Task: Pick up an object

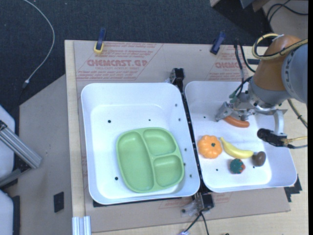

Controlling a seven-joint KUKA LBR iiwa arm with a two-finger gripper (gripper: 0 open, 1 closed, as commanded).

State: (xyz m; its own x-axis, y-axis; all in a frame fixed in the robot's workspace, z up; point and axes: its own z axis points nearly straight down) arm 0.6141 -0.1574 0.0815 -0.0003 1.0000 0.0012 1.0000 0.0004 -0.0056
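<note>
Partly hidden beneath the gripper (234,112): orange carrot-like item (238,123). Cut off at right edge: arm (293,77). Too small to identify: brown item (259,158) below-right of gripper.

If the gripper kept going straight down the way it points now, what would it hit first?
Most likely the orange carrot-like piece lying right under the gripper in the right bin. Depth is hard to judge from above, so it may already be touching it.

Bright, even overhead light on the white bins (134,98) (soft shadows), sharp centre, slightly soft edges.
</note>
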